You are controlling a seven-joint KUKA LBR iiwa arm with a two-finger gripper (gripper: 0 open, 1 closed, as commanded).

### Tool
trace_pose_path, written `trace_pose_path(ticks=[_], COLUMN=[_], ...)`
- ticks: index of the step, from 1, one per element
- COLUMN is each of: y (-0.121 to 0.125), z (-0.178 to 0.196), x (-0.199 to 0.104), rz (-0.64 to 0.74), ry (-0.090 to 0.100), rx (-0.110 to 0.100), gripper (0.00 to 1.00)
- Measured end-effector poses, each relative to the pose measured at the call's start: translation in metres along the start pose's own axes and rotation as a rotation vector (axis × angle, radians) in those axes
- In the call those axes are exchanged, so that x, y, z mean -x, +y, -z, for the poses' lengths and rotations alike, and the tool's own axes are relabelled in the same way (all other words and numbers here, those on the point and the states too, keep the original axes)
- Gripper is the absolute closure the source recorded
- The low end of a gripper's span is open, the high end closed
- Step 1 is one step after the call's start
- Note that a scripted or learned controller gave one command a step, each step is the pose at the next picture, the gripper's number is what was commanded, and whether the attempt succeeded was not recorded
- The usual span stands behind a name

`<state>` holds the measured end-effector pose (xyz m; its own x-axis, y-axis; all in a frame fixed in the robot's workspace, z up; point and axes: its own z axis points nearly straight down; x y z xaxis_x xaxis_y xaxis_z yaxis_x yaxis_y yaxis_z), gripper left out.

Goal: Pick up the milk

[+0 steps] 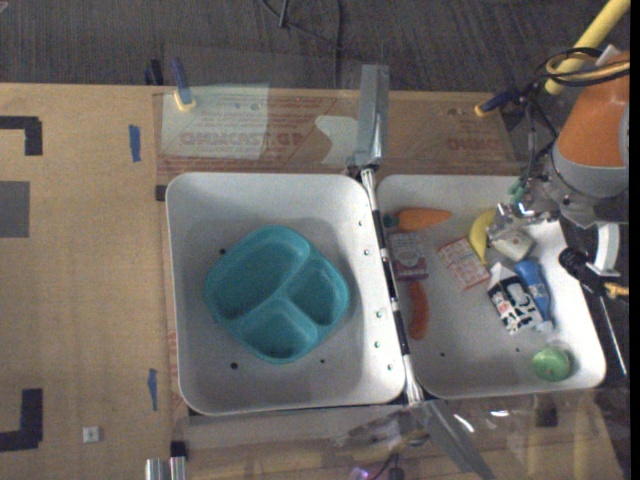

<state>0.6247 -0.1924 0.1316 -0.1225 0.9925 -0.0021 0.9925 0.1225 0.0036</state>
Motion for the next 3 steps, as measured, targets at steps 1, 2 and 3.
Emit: trace_pose_path(ticks=[1, 2, 3], y=[0.001, 0.008, 0.016], z=[0.001, -0.030, 0.039], x=[-0.001, 0.025, 0.000], rz=[0.002, 0.154, 0.179], ry=[0.000, -0.012, -0.001], rx=[0.003, 0.027, 0.002], gripper=[0.00, 0.00, 0.00])
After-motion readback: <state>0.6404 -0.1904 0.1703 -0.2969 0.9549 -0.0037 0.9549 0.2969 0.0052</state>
